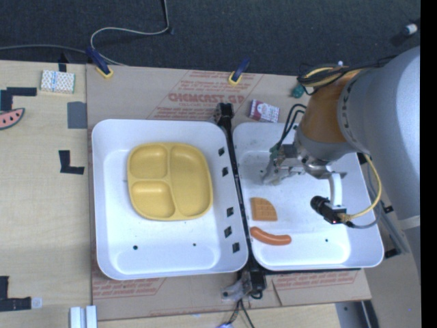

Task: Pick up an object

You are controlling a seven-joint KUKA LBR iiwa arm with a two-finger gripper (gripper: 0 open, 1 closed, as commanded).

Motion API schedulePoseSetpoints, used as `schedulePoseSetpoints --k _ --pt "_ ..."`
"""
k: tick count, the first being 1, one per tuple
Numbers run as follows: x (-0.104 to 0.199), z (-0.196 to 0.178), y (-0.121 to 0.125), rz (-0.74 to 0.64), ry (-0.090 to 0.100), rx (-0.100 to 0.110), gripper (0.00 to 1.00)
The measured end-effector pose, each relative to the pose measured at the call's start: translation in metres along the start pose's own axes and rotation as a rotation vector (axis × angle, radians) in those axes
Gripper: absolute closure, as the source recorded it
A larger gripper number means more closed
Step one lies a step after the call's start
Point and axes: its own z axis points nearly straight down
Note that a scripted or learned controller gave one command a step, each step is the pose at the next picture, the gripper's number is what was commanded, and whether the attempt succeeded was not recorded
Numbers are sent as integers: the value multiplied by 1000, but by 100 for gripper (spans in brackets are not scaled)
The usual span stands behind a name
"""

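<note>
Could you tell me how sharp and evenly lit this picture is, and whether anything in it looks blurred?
Camera view: light is even and soft, with faint shadows along the left bin's walls; the yellow divided plate and hot dog are fairly sharp; the gripper looks smeared, its details indistinct.

we count: 2 white bins [109, 203] | 1 yellow divided plate [169, 181] | 1 waffle piece [263, 209] | 1 hot dog [271, 237] | 1 arm [382, 115] | 2 yellow clamps [239, 72]
</note>
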Motion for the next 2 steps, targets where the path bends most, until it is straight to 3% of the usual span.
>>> schedulePoseSetpoints --k 1,2 --pt "0 0 0 0 0 0 0" --pt "1 -9 0 -1 2 2 100"
